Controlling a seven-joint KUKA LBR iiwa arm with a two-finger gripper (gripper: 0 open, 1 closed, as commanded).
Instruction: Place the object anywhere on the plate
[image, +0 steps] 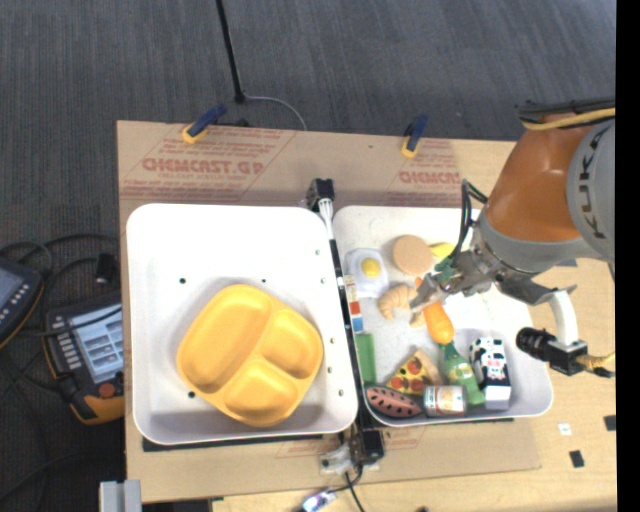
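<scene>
The surface (200, 160) is a brown board printed with red lettering that reads roughly "CHEMCAST GP" at upper left, repeated but partly hidden at upper right, with two blue-and-yellow clamps on its top edge. The grey arm (545, 195) with its glossy orange band enters from the right of the frame, part of the word "KUKA" readable on its shell. Two shallow white plastic bins sit side by side: the left bin (160, 250) holds the yellow plate (250, 352), a smooth moulded dish with three rounded compartments, at its centre. The right bin (535, 395) is crowded with toy food: a round tan bun, a fried egg, a pale lumpy piece, a pizza slice, a watermelon wedge, a green bottle, a can and a black-and-white carton. The gripper (432, 290) hangs over the middle of that bin, just above the orange carrot (438, 322); whether its fingers are spread or pressed together cannot be told.
</scene>
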